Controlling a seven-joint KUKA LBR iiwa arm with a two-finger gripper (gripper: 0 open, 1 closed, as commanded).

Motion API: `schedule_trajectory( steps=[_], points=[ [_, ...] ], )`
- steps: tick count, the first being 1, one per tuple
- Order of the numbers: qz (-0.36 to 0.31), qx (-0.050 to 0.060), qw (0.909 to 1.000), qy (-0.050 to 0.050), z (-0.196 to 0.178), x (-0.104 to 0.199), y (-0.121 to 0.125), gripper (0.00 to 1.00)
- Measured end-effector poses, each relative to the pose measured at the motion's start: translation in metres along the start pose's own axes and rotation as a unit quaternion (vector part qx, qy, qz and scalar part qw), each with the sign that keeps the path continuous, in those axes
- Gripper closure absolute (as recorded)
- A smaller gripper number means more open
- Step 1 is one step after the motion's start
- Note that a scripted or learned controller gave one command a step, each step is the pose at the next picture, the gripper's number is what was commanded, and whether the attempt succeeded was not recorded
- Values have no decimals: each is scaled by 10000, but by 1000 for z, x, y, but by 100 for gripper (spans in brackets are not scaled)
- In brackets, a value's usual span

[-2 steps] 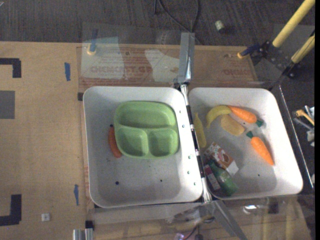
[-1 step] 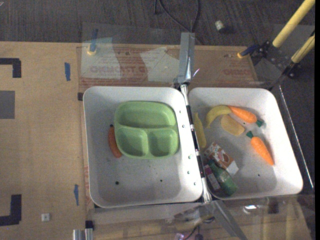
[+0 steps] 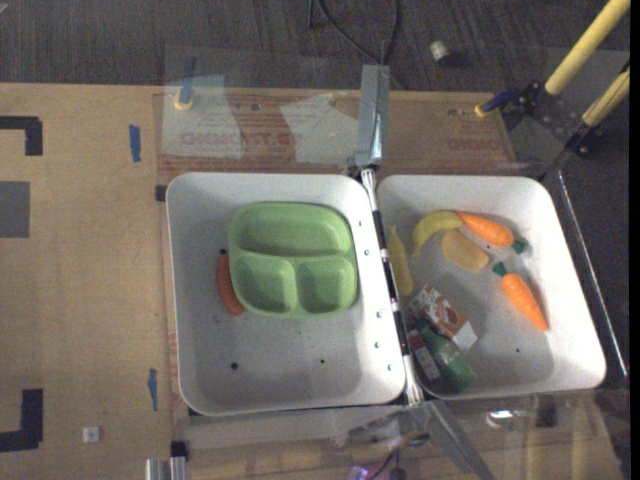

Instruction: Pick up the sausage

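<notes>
Camera view, nearest first: a green bottle (image 3: 450, 366) and small carton (image 3: 441, 314) overlap at the right bin (image 3: 575, 368) wall, labels unreadable. Left bin (image 3: 190, 348): the sausage (image 3: 229, 285) lies half tucked under the green divided plate (image 3: 293, 258). Beyond, two carrots (image 3: 524, 301), a banana (image 3: 436, 226). Jaw state: cannot tell

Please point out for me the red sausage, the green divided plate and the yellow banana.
red sausage (image 3: 229, 286): camera view, middle of its length.
green divided plastic plate (image 3: 292, 230): camera view, floor of its large upper compartment.
yellow banana (image 3: 436, 226): camera view, middle of its curve.
</notes>
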State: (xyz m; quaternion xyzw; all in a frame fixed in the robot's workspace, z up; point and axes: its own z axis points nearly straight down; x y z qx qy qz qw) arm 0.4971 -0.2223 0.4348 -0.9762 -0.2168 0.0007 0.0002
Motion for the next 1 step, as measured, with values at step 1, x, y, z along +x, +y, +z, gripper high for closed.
schedule_trajectory(
  steps=[1],
  points=[
    [-802, 3, 9968, -2, 0, 16, -8, 0]
  ],
)
